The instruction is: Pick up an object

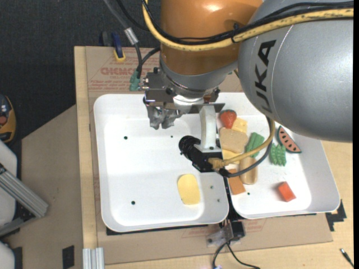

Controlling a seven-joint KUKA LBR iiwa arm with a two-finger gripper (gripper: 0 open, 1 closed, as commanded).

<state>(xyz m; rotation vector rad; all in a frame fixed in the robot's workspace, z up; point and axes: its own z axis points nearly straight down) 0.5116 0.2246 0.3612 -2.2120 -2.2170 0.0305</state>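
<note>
Task item: 1 pale yellow oval piece (189, 189), smooth, lying flat near the front edge of the left bin (120, 167). My gripper (161, 118) hangs over that bin's back part, well apart from it; whether my jaws are open I cannot tell. Right bin (314, 178): 1 strawberry (228, 117), 1 watermelon slice (287, 139), 1 orange block (286, 191), 2 green pieces (277, 153). My wrist overhangs both bins.

grey arm (303, 60) reaching from right, pincer (161, 119) pointing down.
</note>
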